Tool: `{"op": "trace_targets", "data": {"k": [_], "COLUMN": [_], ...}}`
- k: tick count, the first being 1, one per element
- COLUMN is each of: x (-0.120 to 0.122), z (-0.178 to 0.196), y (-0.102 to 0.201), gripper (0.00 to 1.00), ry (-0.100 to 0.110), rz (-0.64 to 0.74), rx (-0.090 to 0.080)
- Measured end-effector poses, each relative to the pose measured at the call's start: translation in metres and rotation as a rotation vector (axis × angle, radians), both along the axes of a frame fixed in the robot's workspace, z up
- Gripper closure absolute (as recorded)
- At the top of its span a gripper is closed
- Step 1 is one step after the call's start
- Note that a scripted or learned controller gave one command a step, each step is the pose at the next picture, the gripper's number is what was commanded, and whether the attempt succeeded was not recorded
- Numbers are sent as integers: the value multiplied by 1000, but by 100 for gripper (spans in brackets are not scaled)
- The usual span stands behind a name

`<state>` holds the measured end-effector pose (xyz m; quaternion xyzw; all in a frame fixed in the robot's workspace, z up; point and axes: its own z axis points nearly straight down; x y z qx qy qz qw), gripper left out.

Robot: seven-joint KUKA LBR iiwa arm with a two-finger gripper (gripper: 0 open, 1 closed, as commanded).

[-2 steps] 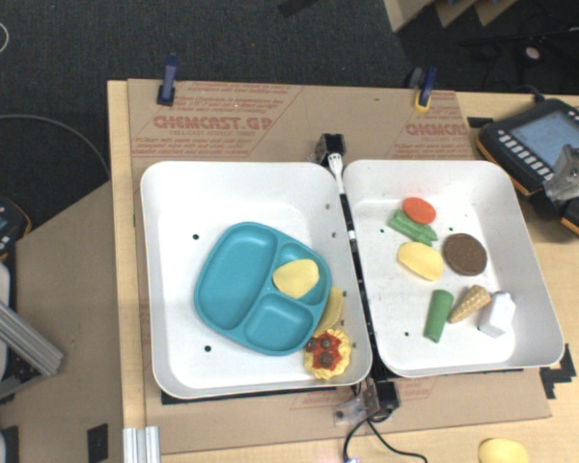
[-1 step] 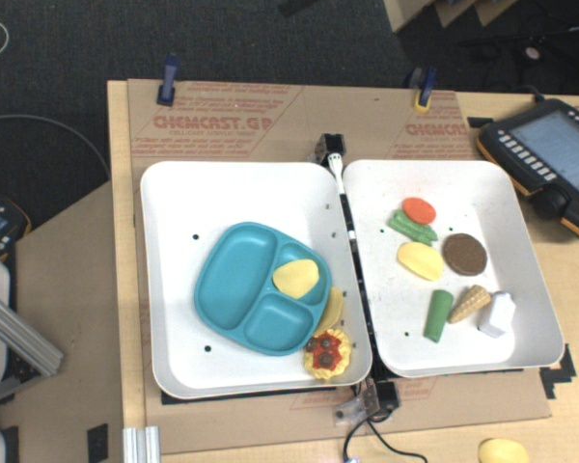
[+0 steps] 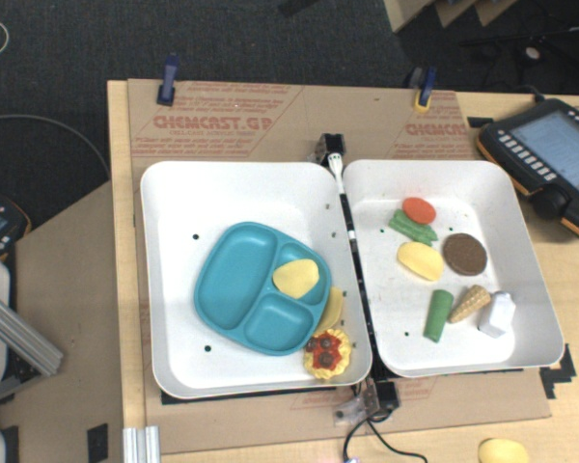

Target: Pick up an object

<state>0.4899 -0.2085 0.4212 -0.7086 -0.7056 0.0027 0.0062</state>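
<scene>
The right bin (image 3: 521,345) holds several toy foods: a red tomato (image 3: 419,209), a green pepper piece (image 3: 411,228), a yellow lemon-like piece (image 3: 421,260), a brown round cookie (image 3: 464,254), a green cucumber (image 3: 437,314), a tan corn cone (image 3: 470,304) and a white block (image 3: 497,314). In the left bin (image 3: 164,258) lies a teal divided plate (image 3: 256,287) with a pale yellow piece (image 3: 295,278) on it. A banana (image 3: 333,309) and a small pizza slice (image 3: 327,353) lie by the plate's right edge.
The bins sit on a cardboard sheet (image 3: 222,114) held by blue clamps (image 3: 167,79). A black tablet controller (image 3: 545,152) lies at the right. A yellow object (image 3: 503,450) sits at the bottom right, off the bins.
</scene>
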Motion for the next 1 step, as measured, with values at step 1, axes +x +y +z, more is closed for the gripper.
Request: {"op": "trace_targets", "data": {"k": [1], "x": [39], "z": [118], "y": [49], "gripper": [100], "ry": [-27], "rz": [10], "rx": [-9]}}
